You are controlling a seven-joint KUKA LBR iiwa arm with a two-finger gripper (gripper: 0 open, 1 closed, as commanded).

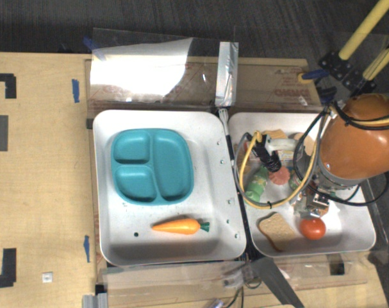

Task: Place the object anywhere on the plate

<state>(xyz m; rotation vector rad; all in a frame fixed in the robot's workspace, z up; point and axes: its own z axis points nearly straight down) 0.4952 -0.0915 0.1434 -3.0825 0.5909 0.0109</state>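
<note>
A teal plate [152,165] with three compartments lies in the left bin [111,236], with nothing on it. Near that bin's front wall lies an orange carrot [178,226], its green top pointing right. In the right bin [354,236] my gripper [313,205] hangs directly over a red tomato [313,228], very close to it or touching its top. A slice of brown bread [279,231] lies just left of the tomato.
Further left in the right bin are a green item [257,183] and a reddish item [279,176], with a tan and white piece [279,138] near the back wall. A clear plastic sheet [149,72] stands behind the left bin.
</note>
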